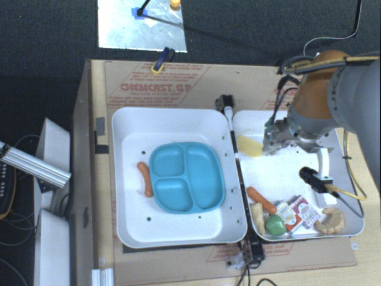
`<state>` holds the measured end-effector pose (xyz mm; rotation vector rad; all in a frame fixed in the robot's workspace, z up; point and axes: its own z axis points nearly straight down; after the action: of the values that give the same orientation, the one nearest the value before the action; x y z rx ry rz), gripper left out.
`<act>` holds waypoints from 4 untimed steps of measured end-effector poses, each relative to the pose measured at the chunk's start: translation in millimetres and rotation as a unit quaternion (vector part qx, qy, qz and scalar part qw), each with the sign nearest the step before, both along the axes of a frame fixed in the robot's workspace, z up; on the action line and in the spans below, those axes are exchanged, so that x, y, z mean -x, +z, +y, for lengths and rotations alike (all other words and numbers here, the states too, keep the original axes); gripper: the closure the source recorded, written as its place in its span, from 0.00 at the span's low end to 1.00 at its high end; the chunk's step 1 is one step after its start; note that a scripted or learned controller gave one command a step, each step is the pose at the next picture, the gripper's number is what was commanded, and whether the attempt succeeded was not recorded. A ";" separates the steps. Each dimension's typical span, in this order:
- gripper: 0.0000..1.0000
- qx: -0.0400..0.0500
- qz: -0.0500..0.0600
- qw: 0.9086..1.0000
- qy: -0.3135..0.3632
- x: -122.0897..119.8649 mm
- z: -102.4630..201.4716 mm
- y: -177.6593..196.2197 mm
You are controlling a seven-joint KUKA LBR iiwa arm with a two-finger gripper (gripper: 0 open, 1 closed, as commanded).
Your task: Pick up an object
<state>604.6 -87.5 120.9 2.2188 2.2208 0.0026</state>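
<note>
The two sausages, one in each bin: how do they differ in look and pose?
The left-bin sausage lies nearly straight up and down the view, beside the blue divided plate; the right-bin sausage lies diagonally among other food items. The left-bin sausage looks paler at its lower end; the right-bin sausage is evenly orange-red. Both are small, slim and lying flat.

In the right bin (333,231) a pale yellow flat piece (250,146) lies at the upper left, close to the divider; an orange carrot-like stick (261,199) lies slanted lower down by the left wall; below it, against the front wall, sit a beige chunk (257,214) and a round green fruit (275,225). A red-and-white packet (297,212) lies flat beside the fruit; a tan croissant-shaped pastry (331,220) rests in the front right corner.
</note>
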 end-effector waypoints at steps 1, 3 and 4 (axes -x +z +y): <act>1.00 -0.001 -0.001 1.000 0.002 -33.5 65.6 64.8; 1.00 0.001 0.000 1.000 0.000 -20.5 52.4 63.7; 1.00 0.000 -0.001 1.000 0.002 -21.4 53.1 74.5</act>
<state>626.0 -34.4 195.4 2.2130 2.2243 0.0038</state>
